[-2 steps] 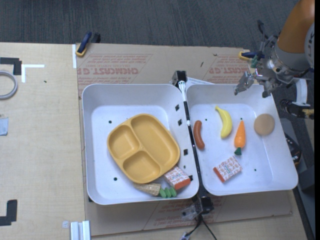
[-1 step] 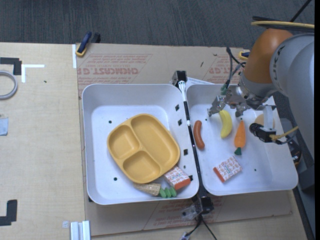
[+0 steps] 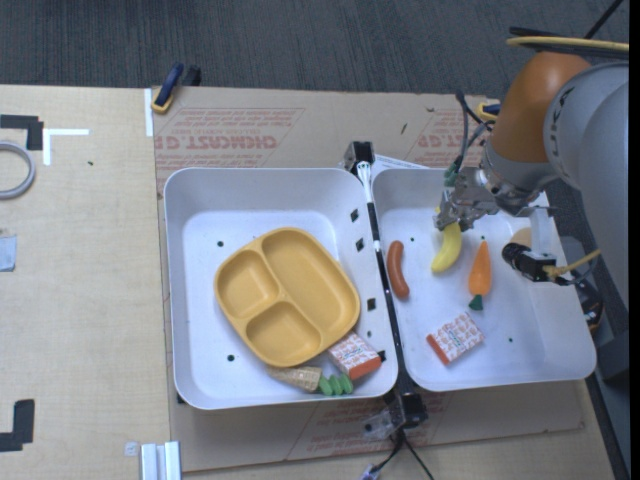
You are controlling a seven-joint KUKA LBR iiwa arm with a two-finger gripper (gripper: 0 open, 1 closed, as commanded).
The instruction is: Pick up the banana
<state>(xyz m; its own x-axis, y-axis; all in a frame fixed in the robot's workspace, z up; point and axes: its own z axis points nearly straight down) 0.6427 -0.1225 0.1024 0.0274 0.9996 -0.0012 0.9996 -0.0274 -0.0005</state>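
My grey arm with its orange band (image 3: 535, 93) reaches in from three o'clock over the right-hand shallow white bin (image 3: 560, 353). My gripper (image 3: 455, 218) pinches the top end of the yellow curved banana (image 3: 447, 249) — it hangs toward six o'clock, between a red-brown sausage (image 3: 398, 269) and an orange carrot (image 3: 480, 271).

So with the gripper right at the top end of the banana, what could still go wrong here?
The gripper meets the banana only at its upper tip, so a lift could let it swing or slip out. The carrot lies close to its right and the sausage to its left, so a dropped banana might knock either.
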